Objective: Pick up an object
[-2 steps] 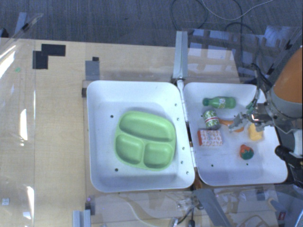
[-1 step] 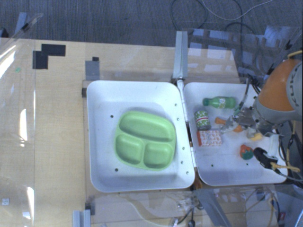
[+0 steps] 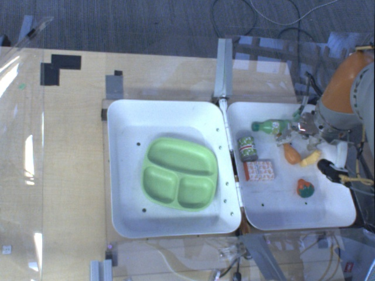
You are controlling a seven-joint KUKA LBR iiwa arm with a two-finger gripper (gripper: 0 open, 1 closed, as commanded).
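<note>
The green bottle lies on its side at the far edge of the right bin, long axis running left-right; the gripper hovers just beside its right end; how far its fingers gape cannot be told.

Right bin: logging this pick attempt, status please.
Gripper low over right bin, grip unreadable. Carrot just below it. Green bottle close alongside.

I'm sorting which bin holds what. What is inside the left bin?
The left bin holds one green divided tray, its three compartments bare. The tray covers the bin floor beneath it, so anything under it cannot be seen.
</note>
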